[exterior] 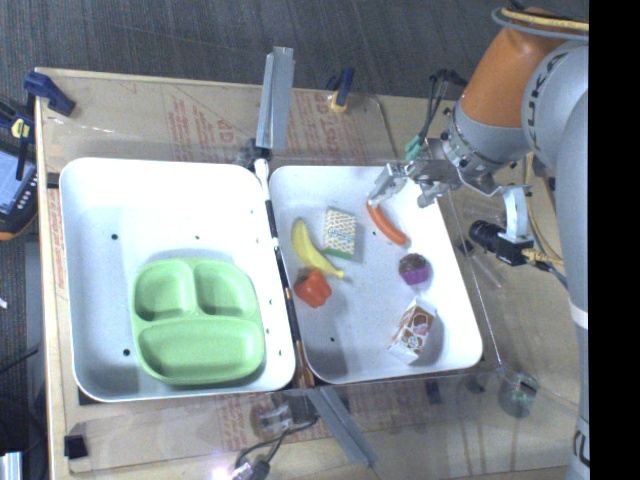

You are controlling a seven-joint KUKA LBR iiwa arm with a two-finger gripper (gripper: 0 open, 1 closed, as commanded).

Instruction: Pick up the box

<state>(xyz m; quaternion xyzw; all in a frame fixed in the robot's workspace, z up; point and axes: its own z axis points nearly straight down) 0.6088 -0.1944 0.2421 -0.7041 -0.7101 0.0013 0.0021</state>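
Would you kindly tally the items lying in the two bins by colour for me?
Green: 1, the divided tray
Yellow: 1, the banana
Red or orange: 2, the pepper and the carrot
Purple: 1, the plum
Patterned: 2, the sponge and the box
Total: 7

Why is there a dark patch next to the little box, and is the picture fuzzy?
Camera view: the box casts a soft shadow on the white bin floor; light comes from overhead. The picture is slightly soft overall, and the gripper looks blurry, but the toys stay recognisable.
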